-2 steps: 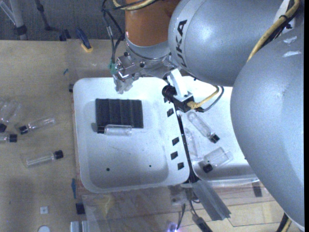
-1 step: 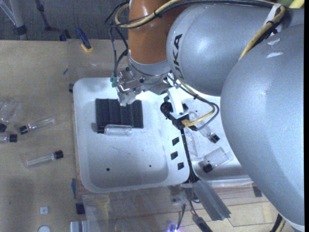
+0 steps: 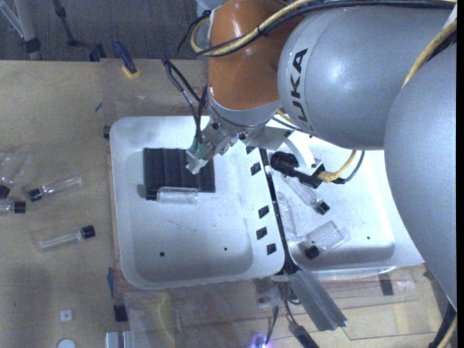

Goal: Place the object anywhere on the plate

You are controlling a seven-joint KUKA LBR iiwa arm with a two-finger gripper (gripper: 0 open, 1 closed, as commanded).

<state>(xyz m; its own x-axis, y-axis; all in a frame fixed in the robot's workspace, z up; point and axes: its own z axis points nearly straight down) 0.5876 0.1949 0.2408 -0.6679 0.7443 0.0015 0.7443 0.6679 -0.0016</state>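
Wooden bench top (image 3: 51,107), scattered at its left with loose clear vials (image 3: 54,185), carried two shallow white bins, and in the left bin (image 3: 181,256) a black ribbed plate (image 3: 163,167) lay with a clear black-capped vial (image 3: 174,194) resting across its lower edge, partly on the plate. Just right of it the gripper (image 3: 196,158) hung over the plate's right side, the state of its grasp impossible to tell at this angle. The placing step looked nearly finished, and the next move seemed to call for a clean lift away without nudging the transparent tube.
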